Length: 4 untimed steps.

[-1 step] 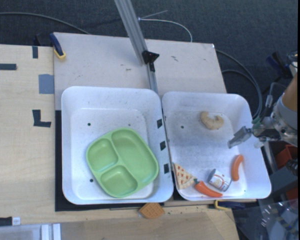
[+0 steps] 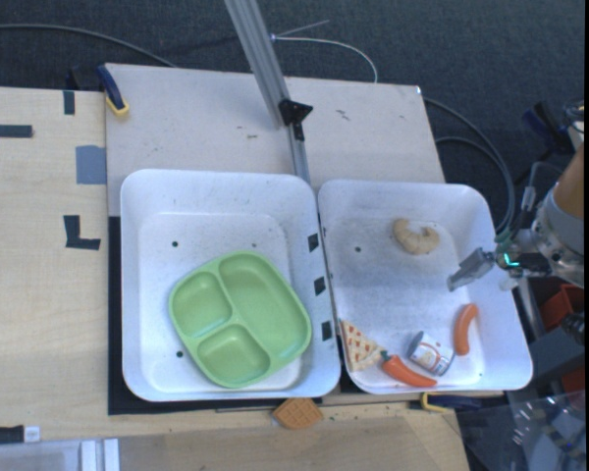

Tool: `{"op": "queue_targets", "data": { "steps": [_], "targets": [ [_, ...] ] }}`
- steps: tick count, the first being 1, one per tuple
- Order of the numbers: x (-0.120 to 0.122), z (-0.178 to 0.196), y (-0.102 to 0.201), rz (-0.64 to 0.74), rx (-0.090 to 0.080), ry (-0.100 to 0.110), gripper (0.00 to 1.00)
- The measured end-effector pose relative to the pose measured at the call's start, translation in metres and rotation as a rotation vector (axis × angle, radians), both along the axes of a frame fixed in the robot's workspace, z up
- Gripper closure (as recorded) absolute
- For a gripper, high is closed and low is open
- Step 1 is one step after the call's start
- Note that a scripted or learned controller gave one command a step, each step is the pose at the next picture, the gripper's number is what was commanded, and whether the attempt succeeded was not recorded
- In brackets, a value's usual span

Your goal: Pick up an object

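The gripper (image 2: pixel 468 269) hangs over the right bin (image 2: pixel 373 202), just above the sausage (image 2: pixel 463 329). Its fingers are too blurry to tell.

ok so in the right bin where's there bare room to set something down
Bare floor in the right bin lies between the tan pastry and the front cluster. Crowded at the front: waffle piece, carrot, small can, sausage.

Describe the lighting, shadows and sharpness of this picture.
Camera view: bright, even light washes out the white bins; soft shadows beneath the green tray and claw; the small items in the right bin look slightly soft, the can's label unreadable.
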State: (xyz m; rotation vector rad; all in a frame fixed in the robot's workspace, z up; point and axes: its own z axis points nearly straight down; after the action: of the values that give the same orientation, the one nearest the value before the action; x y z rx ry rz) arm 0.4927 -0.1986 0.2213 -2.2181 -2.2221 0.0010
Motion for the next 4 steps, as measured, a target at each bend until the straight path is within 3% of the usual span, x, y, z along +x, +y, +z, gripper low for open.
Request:
{"op": "queue_targets", "data": {
  "steps": [2,3,4],
  "targets": [
    [-0.002,-0.089,0.010,-0.001,0.001,0.005,0.00],
    [-0.001,-0.132,0.010,-0.001,-0.002,-0.002,0.00],
    [-0.001,-0.121,0.011,0.000,0.000,-0.001,1.00]
  ]
}}
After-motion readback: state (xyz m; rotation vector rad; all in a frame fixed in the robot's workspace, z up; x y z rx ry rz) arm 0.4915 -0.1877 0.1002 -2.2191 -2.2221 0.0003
